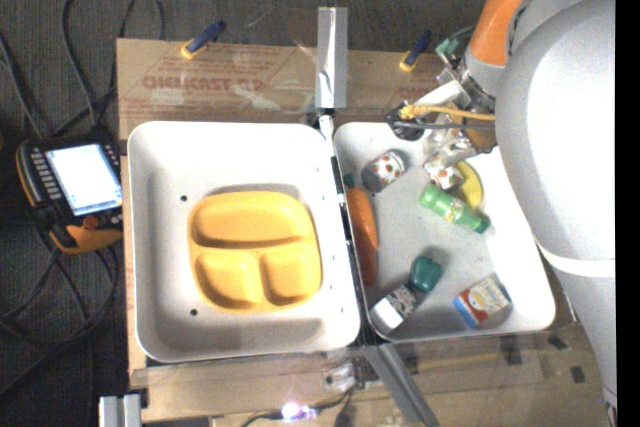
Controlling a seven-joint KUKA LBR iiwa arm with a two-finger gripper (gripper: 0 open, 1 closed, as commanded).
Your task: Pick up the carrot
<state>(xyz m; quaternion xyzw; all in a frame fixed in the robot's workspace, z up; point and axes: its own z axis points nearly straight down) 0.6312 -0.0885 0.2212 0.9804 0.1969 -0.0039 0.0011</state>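
Tool (447, 147) poised over the far side of the right bin (530, 315), near its back wall; cannot tell its state amid the clutter of wrist hardware; nothing visibly held. Carrot (362, 223) well to the left of the tool and nearer the camera, lying lengthwise tight against the bin's left wall, just beside the seam shared with the left bin (150, 245); probably the hard part of the job, since one side of the carrot has almost no clearance.

Between tool and carrot: a small can (384, 169) off the carrot's far end; closer to the tool, a green bottle (452, 206) lying across something yellow (468, 183). Further toward the camera, a dark green-capped bottle (407, 292) and a small carton (482, 300); both clear of the likely path. Yellow divided tray (258, 248) in the left bin; no bearing on the grasp.

To do this step well: travel left while high enough to clear the can and bottle; line up over the carrot's middle, across its long axis; descend slowly, minding the wall-side contact; likely risk being a snag on the rim or a push that rolls the carrot without catching it; check for a firm hold before lifting.
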